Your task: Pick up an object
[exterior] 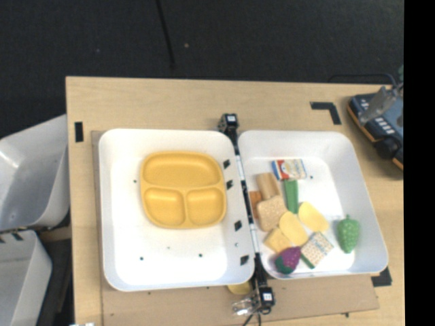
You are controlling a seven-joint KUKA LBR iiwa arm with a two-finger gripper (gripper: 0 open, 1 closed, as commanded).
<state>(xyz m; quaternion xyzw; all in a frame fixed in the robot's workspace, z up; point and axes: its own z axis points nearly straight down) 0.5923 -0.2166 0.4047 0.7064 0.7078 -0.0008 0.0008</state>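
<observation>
Nothing is picked yet: the toy foods, among them a green strawberry-like piece (348,234) near the right bin's (340,145) right edge, lie untouched, so the arm at the bench's right edge, its gripper's state impossible to tell, must next reach over one

The wooden bench (156,100) bears two white bins side by side (touching): left bin (115,250), right bin (363,250), near its front edge.

Toy food pieces (293,226) lie heaped in the right bin (353,161).
</observation>
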